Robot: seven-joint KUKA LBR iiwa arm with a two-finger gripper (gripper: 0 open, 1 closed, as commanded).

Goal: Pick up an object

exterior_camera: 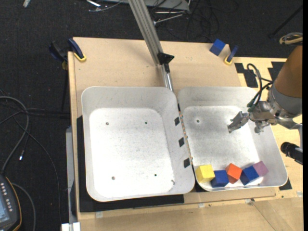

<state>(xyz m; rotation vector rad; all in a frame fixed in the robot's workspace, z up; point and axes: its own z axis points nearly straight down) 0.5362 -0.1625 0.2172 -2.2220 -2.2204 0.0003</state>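
Several small blocks lie in a row along the front edge of the right bin (219,107): a yellow cube (205,172), a blue cube (220,178), an orange cube (234,172), another blue cube (249,175) and a pale purple cube (261,168). My gripper (247,123) hovers over the bin's right middle, well behind the blocks. Its fingers (235,123) are spread open with nothing between them.
The left bin (96,100) sits beside the right one, their rims meeting at the centre. A lone blue block (218,46) rests on the wooden bench at the back right. A slanted metal pole (147,25) crosses above the back of the bins.
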